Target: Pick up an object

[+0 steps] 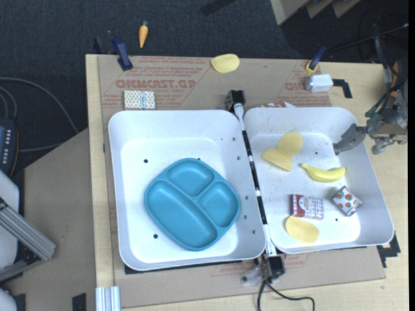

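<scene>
Over the right bin's (363,229) far-right rim, end effector (363,137), grip state unclear.

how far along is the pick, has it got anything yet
Nothing looks picked yet. The banana, the small red and white box, the little carton and the yellow pieces all lie on the floor of the right bin. The gripper sits at that bin's far right rim, above the banana, with nothing seen between its jaws. Reaching down, gripping and lifting are all left.
</scene>
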Robot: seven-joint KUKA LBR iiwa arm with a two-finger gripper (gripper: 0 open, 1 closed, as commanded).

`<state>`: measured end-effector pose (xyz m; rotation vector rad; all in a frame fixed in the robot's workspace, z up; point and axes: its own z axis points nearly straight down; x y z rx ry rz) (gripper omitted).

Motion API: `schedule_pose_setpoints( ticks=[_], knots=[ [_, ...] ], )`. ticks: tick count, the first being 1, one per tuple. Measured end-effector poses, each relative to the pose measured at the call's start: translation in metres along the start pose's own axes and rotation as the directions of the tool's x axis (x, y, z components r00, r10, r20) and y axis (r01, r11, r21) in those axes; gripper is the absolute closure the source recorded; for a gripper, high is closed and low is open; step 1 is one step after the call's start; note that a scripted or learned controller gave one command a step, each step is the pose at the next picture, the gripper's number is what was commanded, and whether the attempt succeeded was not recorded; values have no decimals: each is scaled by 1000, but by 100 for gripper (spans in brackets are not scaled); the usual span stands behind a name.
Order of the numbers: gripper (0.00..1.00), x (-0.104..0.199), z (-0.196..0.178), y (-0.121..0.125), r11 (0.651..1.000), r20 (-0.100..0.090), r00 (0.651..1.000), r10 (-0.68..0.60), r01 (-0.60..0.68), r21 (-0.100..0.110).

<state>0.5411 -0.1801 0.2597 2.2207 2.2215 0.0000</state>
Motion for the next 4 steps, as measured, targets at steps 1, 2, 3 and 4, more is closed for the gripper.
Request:
schedule_pose_setpoints(
  ticks=[1,2,3,4],
  knots=[
    [0,-13,164,30,1000,6,1000,1,-1,-11],
    [100,-11,158,28,1000,2,1000,2,-2,-3],
    [100,65,172,9,1000,-1,1000,-1,1,-7],
    [100,134,75,7,1000,-1,1000,-1,1,0]
  ],
)
